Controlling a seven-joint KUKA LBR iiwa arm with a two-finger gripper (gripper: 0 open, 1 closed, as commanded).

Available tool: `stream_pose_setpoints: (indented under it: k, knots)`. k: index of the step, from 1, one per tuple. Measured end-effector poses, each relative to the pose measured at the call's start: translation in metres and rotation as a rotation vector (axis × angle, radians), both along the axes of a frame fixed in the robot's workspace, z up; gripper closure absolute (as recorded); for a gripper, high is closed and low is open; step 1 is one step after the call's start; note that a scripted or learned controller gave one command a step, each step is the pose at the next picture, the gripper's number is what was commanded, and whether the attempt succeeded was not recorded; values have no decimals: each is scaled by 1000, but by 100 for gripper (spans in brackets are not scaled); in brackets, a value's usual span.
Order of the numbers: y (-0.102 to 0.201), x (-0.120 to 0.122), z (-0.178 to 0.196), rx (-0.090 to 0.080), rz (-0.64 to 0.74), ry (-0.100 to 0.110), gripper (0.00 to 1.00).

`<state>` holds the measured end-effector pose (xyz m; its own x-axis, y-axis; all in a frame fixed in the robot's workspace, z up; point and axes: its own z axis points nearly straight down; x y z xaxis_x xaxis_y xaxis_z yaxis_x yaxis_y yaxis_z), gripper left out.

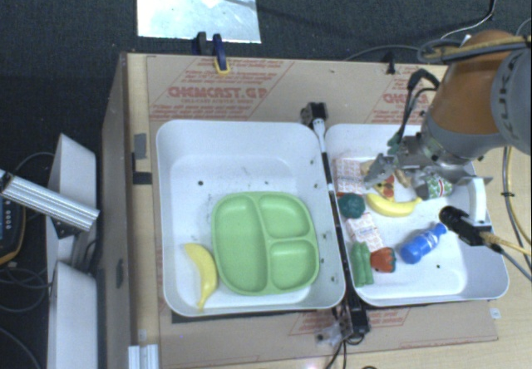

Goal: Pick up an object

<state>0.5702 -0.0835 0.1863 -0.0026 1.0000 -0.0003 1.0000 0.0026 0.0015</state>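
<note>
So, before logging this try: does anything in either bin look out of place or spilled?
Nothing spilled. One yellow plastic banana lies in the left bin, wedged between the green divided plate and the wall.

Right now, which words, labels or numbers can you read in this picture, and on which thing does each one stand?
"CHEMCAST GP": red print on the brown board behind the left bin.
Red print on the board's right corner: too blurred to read.
Red and white packets in the right bin: print too small.
</note>
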Motion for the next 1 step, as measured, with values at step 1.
stream_pose_setpoints:
  k: [1]
  knots:
    - [-33, 56, -93, -2, -2, -9, 0]
